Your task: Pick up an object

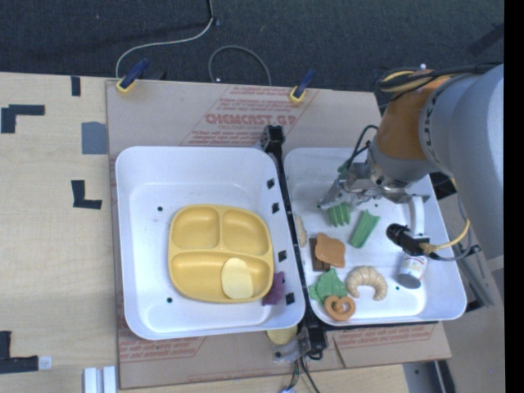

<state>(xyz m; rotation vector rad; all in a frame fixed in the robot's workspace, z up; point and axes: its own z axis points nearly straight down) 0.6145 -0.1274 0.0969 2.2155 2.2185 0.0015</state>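
Note:
My gripper (350, 195) is low over the upper middle of the right bin (446, 301). It hangs just above a ridged green piece (338, 214) and I cannot tell whether it touches it. A smooth green stick (364, 228) lies just to the right of that piece. Below them are a brown toast slice (330, 250), a croissant (368, 282), a green leaf (326, 286) and a small orange ring (339, 307). A small can (412, 269) stands near the bin's right side.
The left bin (139, 219) holds a yellow divided plate (196, 232) with a pale yellow disc (238, 280) on it. A purple piece (277, 289) rests by the plate's lower right corner. The black divider (282, 211) runs between the bins.

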